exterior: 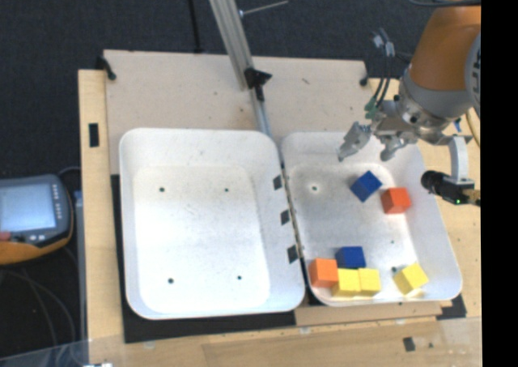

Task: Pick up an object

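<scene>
Two white bins on a plywood counter [194, 90].
Gripper [371, 145] fingers spread, grasping nothing, over right bin [433, 236]; dark carpet [81, 1] around.

The left bin [202, 219] offers an open floor across the frame's centre-left. In the right bin [324, 203], a blue cube [366, 185] and orange cube [396, 200] sit upper right; five blocks [356, 275] crowd the lower edge. A slanted metal rail [231, 29] crosses the upper centre.
</scene>
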You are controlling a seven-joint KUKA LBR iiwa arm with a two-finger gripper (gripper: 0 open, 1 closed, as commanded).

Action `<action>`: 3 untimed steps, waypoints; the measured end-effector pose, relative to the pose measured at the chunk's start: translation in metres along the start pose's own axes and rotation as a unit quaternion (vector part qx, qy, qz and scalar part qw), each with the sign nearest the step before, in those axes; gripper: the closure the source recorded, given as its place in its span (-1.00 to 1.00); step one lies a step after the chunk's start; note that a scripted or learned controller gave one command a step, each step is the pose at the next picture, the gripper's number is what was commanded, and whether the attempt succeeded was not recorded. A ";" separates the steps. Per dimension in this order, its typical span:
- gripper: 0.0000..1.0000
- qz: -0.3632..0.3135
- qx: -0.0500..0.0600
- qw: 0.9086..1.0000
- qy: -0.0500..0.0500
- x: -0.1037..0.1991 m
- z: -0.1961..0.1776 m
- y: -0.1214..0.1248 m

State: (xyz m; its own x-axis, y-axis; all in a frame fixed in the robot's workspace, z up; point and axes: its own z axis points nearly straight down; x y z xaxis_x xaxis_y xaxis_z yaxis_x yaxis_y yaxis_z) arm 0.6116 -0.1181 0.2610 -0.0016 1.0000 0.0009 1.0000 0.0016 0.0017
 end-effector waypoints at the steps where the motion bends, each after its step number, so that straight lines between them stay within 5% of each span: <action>1: -1.00 0.003 0.004 1.000 -0.002 -0.092 0.110 0.002; 2: -1.00 -0.001 -0.002 1.000 -0.001 -0.094 0.141 -0.007; 3: -1.00 -0.002 -0.001 1.000 0.000 -0.071 0.164 0.017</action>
State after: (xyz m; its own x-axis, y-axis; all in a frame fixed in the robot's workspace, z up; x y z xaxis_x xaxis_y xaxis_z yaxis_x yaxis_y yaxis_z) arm 0.6290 -0.1885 0.0968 -0.0055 1.0000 -0.0001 1.0000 0.0055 0.0029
